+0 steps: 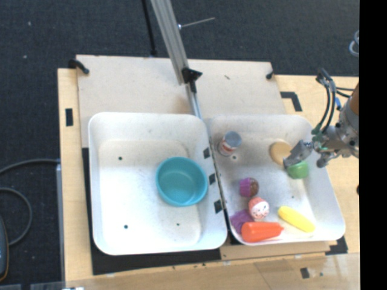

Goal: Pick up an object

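Hovering claw (307, 153) just above green object (298, 170)

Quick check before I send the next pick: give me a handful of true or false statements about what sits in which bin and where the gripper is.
1. The blue bowl sits in the left bin. True.
2. The orange carrot-shaped toy lies in the left bin. False: it lies near the front edge of the right bin.
3. The gripper is above the right bin, close to the green object. True.
4. The yellow object is next to the blue bowl. False: it is in the right bin, just right of the carrot-shaped toy.
5. The blue bowl is upside down. False: it stands open side up.
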You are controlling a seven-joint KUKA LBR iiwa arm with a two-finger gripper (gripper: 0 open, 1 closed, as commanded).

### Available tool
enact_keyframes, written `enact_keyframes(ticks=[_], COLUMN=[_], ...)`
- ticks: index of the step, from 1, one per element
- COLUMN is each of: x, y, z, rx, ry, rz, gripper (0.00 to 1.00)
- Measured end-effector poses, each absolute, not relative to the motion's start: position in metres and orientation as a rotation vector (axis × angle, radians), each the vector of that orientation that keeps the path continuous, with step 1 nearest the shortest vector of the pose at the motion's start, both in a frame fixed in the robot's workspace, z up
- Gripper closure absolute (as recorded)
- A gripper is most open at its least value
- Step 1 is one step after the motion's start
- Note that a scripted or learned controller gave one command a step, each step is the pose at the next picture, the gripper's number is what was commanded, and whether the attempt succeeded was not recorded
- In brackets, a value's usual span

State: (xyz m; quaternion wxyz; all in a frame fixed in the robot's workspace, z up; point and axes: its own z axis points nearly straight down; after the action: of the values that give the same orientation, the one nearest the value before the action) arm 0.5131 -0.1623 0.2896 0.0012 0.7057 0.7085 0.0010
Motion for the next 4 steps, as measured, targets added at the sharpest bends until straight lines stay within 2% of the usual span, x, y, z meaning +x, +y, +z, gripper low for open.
enact_keyframes(ticks=[1, 2, 4], x=[0.513, 0.52, 0.51], y=[-0.162, -0.164, -0.157], z=[0.29, 0.245, 0.13], rx=[2.217, 2.222, 2.225], ry=[2.222, 2.221, 2.222], rz=[0.004, -0.004, -0.005], gripper=[0.0, 0.0, 0.0])
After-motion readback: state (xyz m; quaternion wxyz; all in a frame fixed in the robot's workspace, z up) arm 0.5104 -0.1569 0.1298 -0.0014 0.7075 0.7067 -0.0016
